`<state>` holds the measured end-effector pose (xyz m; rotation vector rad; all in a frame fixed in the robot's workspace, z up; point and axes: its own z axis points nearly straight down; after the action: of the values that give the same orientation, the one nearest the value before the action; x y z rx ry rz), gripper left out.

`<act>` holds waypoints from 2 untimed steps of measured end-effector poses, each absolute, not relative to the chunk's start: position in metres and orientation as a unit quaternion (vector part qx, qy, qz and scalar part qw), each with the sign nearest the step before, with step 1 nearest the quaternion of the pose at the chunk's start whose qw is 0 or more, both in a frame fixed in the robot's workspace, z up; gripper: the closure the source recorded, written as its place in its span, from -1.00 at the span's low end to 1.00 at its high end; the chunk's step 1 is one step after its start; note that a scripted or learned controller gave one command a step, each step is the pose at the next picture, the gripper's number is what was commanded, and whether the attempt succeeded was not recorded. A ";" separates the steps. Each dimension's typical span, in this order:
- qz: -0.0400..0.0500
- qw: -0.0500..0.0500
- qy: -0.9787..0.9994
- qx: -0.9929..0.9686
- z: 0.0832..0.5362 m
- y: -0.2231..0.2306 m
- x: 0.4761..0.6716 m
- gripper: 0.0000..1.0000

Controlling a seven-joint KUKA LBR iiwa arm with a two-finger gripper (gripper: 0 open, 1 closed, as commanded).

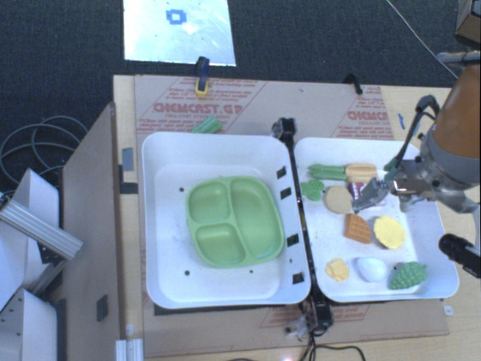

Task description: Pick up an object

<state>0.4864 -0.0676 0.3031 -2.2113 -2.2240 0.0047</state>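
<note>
My gripper (367, 196) hangs low over the right bin (443, 224), reaching in from the right. Its tip is just right of a beige round piece (337, 199) and just above an orange waffle-like piece (358, 229). A tan block (361, 172) and a long green vegetable (325, 171) lie behind it. Whether the tip touches any piece cannot be told. A yellow round piece (388, 232) lies below the wrist. Nothing is seen held.
The left bin (161, 201) holds a green divided plate (233, 220). Near the right bin's front lie a small yellow piece (337, 269), a white egg (370, 268) and a green bumpy piece (407, 275). A small green round piece (312, 190) sits by the divider.
</note>
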 end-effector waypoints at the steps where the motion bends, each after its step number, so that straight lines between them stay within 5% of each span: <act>1: 0.001 0.000 -0.706 -0.708 0.240 -0.119 0.486 -1.00; 2: 0.001 0.002 -0.708 -0.707 0.178 -0.101 0.486 -1.00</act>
<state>0.4860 -0.1012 0.1783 -2.2168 -2.2206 0.0022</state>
